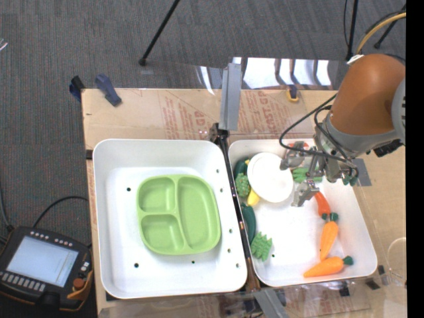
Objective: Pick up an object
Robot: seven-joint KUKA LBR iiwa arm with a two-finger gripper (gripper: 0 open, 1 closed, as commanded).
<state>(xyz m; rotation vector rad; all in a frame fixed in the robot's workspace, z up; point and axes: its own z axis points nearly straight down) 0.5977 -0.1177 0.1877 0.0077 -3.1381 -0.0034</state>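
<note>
Over the right bin (368,244), my claw (307,185) hangs low beside the white plate (269,177), just at its right edge; whether it is spread or pressed together, I cannot tell. Something green sits right at it, hold not confirmed. Three carrots (328,237) lie to its lower right. Green vegetables (260,246) line the bin's left wall. Left bin (119,158): green divided tray (179,214), well apart from me.
</note>
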